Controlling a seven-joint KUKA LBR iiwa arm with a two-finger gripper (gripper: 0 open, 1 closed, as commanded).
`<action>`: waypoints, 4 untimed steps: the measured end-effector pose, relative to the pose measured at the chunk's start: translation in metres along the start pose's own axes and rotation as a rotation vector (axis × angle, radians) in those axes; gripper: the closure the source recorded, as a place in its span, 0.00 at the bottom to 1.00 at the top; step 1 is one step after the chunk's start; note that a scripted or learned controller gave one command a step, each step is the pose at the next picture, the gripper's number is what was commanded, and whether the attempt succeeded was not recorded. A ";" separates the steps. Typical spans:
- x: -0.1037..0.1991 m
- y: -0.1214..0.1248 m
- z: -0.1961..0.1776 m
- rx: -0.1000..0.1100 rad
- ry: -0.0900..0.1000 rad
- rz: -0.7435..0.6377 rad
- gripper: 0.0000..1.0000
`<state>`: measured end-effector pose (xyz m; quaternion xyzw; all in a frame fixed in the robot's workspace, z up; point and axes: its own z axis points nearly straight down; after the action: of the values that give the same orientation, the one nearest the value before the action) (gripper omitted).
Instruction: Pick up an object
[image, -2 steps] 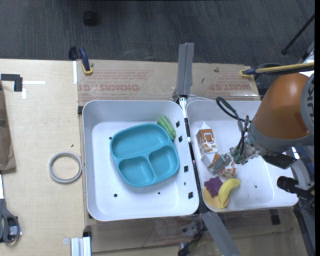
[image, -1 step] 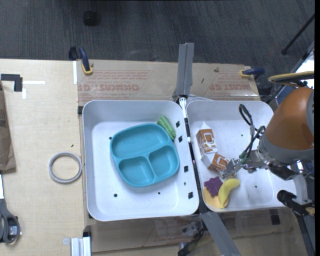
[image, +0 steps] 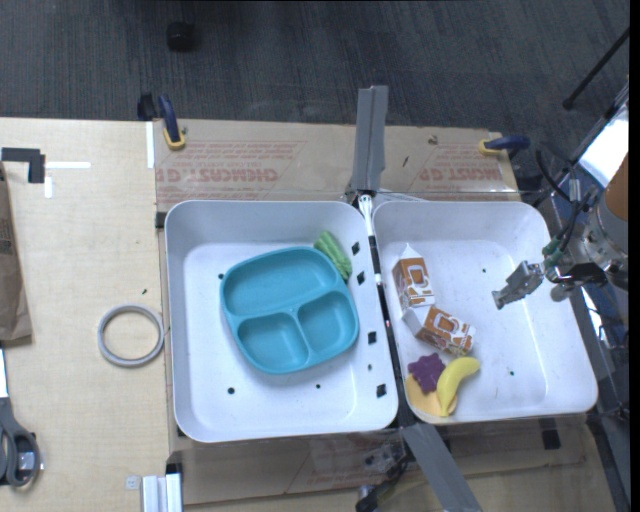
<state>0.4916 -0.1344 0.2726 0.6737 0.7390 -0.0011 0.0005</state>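
Observation:
The right bin (image: 530, 360) holds an orange-and-white carton (image: 413, 283) near its left wall, with a second orange-and-white pack (image: 446, 330) lying just below it. Purple toy grapes (image: 427, 372) and a yellow banana (image: 456, 383) sit at the front left corner, touching each other. My gripper (image: 514, 284) hangs over the right part of this bin, to the right of the cartons and apart from them. Nothing shows in its grasp. The left bin (image: 172, 320) holds a blue divided plate (image: 290, 310) and a green toy (image: 334, 255) at the plate's far right edge.
The two bins' walls meet at a ridge (image: 373, 300) with a grey bar above it. On the bench to the left lie a tape ring (image: 130, 334) and scissors (image: 15, 452). The arm's cables and wrist crowd the right bin's right rim (image: 580, 300).

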 end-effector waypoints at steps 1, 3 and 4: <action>0.007 0.016 0.077 0.006 0.001 0.507 0.00; 0.022 0.034 0.162 -0.018 0.002 0.407 0.00; 0.022 0.034 0.162 -0.018 0.002 0.407 0.00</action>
<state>0.5229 -0.1095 0.1102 0.8092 0.5875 0.0062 0.0057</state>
